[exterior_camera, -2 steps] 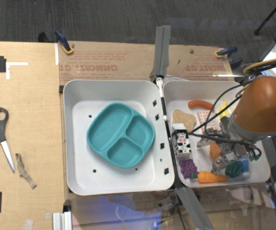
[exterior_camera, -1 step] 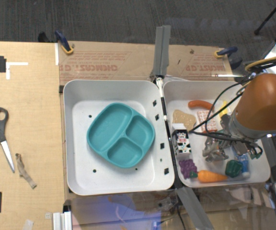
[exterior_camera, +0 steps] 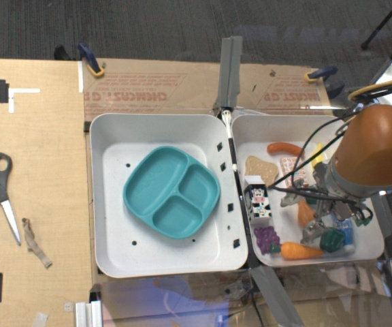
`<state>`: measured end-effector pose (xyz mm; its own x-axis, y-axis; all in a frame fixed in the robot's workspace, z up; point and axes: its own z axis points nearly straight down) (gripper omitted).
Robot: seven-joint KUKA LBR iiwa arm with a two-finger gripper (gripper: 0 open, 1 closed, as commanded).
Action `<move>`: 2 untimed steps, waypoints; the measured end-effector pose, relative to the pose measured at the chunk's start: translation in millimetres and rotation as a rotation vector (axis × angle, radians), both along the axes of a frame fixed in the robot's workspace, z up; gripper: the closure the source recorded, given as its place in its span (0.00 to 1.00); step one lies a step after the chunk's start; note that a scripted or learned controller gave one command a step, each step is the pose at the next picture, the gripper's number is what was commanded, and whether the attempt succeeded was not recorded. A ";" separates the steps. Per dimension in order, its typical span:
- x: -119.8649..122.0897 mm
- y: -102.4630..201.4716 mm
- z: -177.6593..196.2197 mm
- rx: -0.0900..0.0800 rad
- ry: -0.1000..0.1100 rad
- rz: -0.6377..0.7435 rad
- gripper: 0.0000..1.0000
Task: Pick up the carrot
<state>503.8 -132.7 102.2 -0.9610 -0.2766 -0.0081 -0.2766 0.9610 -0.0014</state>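
The carrot lies on its side near the front wall of the right bin, orange and tapered, next to a bunch of purple grapes. My gripper hangs low in that bin, just above and slightly right of the carrot, under the arm's orange band. The view shows nothing held in the gripper. The wrist and its cables hide part of the bin's right half.
The right bin also holds a green toy, a blue item, another orange piece, a red-orange sausage-like item, a tan slice and a small printed box. A teal divided plate sits in the left bin. Scissors lie far left.
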 end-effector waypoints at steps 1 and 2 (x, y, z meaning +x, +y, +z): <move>1.7 1.2 9.5 0.000 -0.004 0.003 1.00; 1.7 1.2 9.5 0.000 -0.004 0.003 0.00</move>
<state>505.5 -131.5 111.6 -0.9601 -0.2795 -0.0118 -0.2795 0.9602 -0.0023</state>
